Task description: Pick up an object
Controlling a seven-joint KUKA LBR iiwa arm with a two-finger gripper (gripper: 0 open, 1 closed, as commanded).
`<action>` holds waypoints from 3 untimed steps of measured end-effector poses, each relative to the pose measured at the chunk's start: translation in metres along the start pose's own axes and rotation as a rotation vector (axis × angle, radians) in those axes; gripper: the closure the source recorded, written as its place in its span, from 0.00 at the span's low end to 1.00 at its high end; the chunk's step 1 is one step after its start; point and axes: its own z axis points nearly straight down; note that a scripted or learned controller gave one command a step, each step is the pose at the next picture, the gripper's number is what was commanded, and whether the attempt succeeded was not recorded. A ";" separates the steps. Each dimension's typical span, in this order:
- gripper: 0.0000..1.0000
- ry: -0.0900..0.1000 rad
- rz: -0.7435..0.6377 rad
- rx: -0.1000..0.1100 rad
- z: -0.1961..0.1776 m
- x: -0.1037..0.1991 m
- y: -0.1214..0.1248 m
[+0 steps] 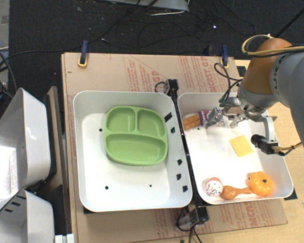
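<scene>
Reaching in over the far edge of the right-hand shallow white bin [283, 178], the grey arm with its orange band [263, 70] carries its two-finger gripper [219, 116] low above the bin's far left corner. Whether that claw is parted or clenched I cannot tell (its tip is a blur of metal and cable), and nothing can be made out between it.

Taking this right bin as the landmark: a small brown, biscuit-like block [191, 121] lies in its far left corner, just beside the gripper, with a dark purple-and-white wrapped item [211, 117] right at the gripper's tip; contact there cannot be judged. A flat pale yellow square, like a cheese slice [241, 146], lies near the bin's middle, toward the right wall. Along the near wall sit a white ball with pink speckles [213, 188], an orange elongated toy [234, 191] touching it, and an orange pumpkin-shaped toy [260, 183] in the near right corner.

Left of this bin, touching it along a black divider, stands the second white bin [86, 186], bearing a light green plastic plate with three compartments [136, 135].
</scene>
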 end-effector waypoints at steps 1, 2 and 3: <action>1.00 -0.002 0.000 -0.008 -0.015 0.000 0.002; 1.00 -0.002 0.001 -0.012 -0.072 0.001 -0.006; 1.00 -0.003 -0.003 -0.013 -0.126 0.001 -0.005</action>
